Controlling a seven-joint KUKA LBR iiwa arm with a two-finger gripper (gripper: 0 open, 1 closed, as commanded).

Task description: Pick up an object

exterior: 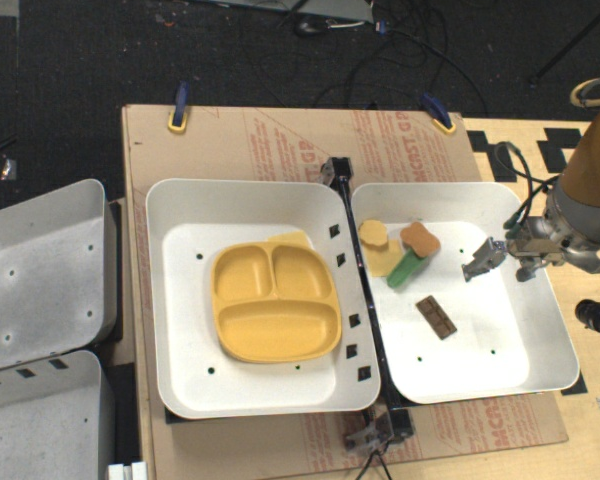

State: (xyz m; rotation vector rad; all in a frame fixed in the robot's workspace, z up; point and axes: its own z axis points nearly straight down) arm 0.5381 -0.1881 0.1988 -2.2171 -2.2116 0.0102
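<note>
The right bin (500, 363) holds a small cluster at its left side: a round yellow piece (374, 233), a pale yellow block (381, 259), an orange piece (420, 238) and a green stick (403, 270). A brown bar (436, 317) lies alone nearer the bin's middle. My gripper (500, 264) hovers over the right part of this bin, right of the cluster and above-right of the brown bar. It is open, with nothing between its fingers.
A yellow divided plate (277, 303) lies in the left bin (175, 268). A black divider rail (358, 288) runs between the bins. Grey metal panels (40, 268) lie off the bench at the left. Cables cross the floor at the back.
</note>
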